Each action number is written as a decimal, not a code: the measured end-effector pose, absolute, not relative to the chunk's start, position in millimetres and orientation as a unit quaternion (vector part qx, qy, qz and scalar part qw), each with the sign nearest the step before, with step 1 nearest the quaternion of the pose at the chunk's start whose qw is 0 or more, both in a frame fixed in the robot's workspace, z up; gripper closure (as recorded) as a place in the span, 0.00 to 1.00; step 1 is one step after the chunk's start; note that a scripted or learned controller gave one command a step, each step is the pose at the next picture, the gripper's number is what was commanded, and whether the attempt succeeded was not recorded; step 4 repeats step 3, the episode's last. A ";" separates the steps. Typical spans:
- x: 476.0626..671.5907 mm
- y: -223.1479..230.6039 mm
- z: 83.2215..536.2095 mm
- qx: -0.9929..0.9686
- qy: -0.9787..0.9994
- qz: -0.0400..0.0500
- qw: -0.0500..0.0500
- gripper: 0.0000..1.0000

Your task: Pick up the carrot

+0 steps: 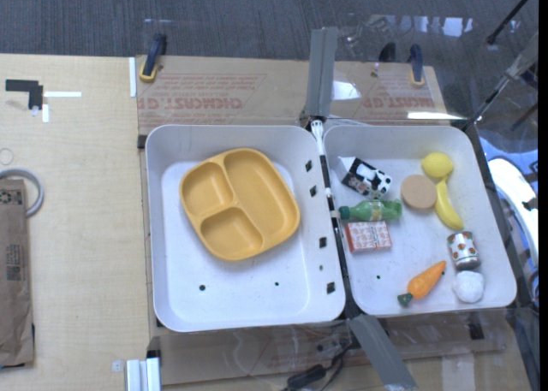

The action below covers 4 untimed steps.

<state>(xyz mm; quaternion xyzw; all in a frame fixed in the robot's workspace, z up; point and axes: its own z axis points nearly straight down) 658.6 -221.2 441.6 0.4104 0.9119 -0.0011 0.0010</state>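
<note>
Carrot [425,281] lying untouched in right bin [411,305], beside can [463,249]. Approach pending; hand state impossible to tell. Next: descend over carrot.

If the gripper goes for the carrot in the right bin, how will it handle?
The carrot looks like a stiff, glossy toy, so probably light and a bit slippery. Its tapered round body may roll or pivot if nudged, possibly against the white ball beside it.
</note>
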 end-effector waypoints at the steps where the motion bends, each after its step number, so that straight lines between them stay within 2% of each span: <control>1: 602.8 -217.0 441.3 0.536 0.844 -0.001 0.000 0.00; 2: 660.0 -218.3 393.4 0.491 0.871 -0.001 0.001 0.00; 4: 659.9 -221.9 406.4 0.456 0.890 -0.001 0.002 0.00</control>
